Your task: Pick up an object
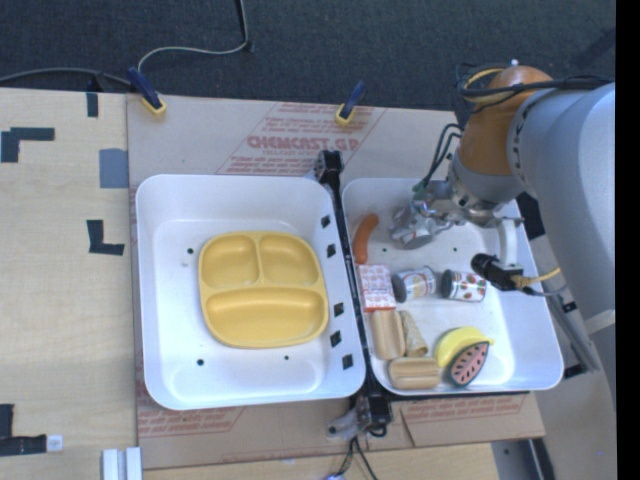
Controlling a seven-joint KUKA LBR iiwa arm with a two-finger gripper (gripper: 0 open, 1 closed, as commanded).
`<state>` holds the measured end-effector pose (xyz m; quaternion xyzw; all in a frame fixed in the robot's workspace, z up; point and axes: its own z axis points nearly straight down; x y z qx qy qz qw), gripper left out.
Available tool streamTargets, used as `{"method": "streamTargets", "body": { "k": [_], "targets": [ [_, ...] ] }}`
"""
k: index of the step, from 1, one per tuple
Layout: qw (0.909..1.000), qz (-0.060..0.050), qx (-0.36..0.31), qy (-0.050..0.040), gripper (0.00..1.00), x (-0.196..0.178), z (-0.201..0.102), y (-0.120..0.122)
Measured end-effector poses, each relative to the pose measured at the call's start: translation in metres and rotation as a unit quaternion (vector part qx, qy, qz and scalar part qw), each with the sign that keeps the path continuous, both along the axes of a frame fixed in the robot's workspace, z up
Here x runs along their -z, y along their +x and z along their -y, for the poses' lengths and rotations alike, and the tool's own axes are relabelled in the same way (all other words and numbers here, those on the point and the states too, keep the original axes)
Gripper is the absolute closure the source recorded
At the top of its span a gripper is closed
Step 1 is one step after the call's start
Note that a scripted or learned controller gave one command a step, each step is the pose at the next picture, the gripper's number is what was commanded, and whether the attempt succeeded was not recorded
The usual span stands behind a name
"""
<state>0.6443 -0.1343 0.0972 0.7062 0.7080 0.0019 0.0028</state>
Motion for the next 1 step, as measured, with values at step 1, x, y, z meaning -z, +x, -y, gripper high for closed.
{"method": "streamTargets", "body": {
  "k": [1],
  "targets": [
    [1.0000, -0.003, 0.000, 0.0009, 1.00, -0.1128, -0.0500, -0.0562]
  ]
}}
